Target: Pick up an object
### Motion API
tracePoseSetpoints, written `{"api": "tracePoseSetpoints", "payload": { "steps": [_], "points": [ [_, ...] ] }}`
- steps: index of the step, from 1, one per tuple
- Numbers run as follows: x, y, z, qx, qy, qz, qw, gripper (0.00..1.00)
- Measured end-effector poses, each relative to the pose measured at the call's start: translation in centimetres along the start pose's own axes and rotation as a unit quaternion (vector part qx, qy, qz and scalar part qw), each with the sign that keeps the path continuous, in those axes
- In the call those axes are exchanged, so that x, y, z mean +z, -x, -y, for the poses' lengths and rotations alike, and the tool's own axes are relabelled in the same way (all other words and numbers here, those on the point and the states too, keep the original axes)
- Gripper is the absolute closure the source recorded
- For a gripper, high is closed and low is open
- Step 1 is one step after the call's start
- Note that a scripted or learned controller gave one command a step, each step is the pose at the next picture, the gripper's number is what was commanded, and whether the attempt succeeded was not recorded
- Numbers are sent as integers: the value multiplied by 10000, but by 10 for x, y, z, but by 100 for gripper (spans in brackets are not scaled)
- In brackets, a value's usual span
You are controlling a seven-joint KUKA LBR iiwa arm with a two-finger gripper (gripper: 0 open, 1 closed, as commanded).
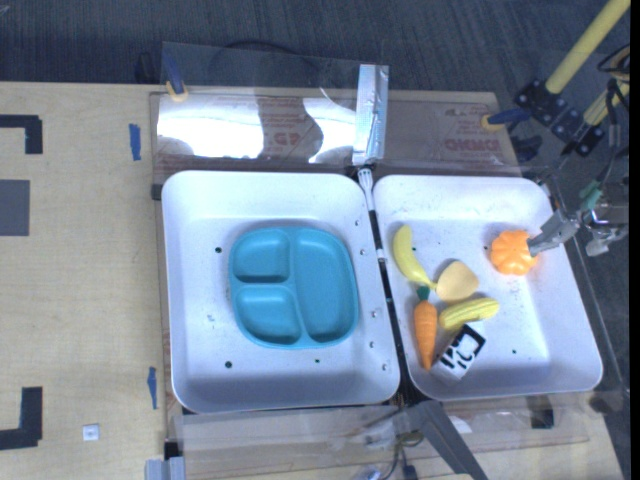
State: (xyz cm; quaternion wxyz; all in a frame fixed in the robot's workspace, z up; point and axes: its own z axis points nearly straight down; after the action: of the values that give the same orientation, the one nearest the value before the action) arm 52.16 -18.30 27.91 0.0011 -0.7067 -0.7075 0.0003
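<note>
Right bin (520,368): claw (545,240) touches an orange (511,253); its grip state cannot be told.

The grey metal claw (545,238) is touching the round orange fruit (511,253); its fingers are looking too blurred to read.

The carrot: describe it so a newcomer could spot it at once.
Look in the right bin, at its lower left beside the divider. The carrot is a slim orange taper with a green top, standing on end below the banana; its neighbours are yellow or black-and-white.
</note>
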Motion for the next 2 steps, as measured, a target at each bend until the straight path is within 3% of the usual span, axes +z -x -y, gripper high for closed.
{"api": "tracePoseSetpoints", "payload": {
  "steps": [1,2],
  "points": [
    [136,-1,-33,20,-44,-11,10000,0],
    [189,18,-87,1486,32,-96,9888,0]
  ]
}}
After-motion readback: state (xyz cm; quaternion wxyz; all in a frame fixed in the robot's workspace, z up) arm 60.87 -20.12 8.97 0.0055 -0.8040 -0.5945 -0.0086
